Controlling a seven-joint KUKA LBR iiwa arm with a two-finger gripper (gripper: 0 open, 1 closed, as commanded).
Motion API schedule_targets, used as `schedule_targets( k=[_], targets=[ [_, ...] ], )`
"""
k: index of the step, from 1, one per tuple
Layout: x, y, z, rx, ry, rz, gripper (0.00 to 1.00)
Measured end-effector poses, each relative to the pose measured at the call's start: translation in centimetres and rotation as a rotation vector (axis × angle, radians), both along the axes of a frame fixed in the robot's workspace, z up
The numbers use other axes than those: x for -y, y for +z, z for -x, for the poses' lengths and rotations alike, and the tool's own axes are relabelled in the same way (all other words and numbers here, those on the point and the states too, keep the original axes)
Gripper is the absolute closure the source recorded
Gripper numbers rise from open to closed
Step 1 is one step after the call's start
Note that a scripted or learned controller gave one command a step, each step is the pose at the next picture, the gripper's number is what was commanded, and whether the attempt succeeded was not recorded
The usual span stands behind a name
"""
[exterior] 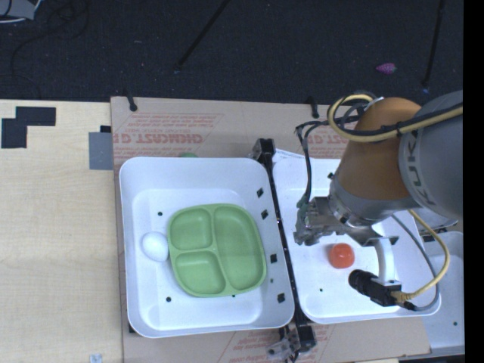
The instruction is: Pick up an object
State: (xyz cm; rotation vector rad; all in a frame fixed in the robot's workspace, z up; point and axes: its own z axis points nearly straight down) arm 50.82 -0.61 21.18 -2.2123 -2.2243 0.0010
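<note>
Two white bins sit side by side on a sheet of cardboard [174, 131] laid over the desk [53, 240]. The left bin [136, 195] holds a green divided plate [215, 248], lying flat and taking up most of the floor, with a small white ball [155, 246] touching its left rim. The ball looks wedged there between the plate and the bin wall, which is probably why it sits so steadily.

The arm reaches into the right bin [333, 305], and its bulky wrist hangs over the middle of the bin. The gripper [304, 231] sits low near the bin's left wall, just beside the edge shared with the other bin. From this angle I cannot tell whether it is open or closed, as it reads only as a dark cluster under the wrist. Nothing is visibly held in it.

The likeliest thing to pick up is a small orange ball [341, 255], resting loose on the floor of the right bin. It lies near the gripper but apart from it, on the side away from the shared edge. I judge the grasp not yet made (a round thing may roll if nudged), so the gripper would need to centre over the ball first.
</note>
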Motion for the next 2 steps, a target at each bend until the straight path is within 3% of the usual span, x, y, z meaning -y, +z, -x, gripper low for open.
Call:
schedule_targets(
  k=[2],
  targets=[
    [-8.7, -0.1, -2.7, 0.000, -0.002, 0.001, 1.00]
  ],
)
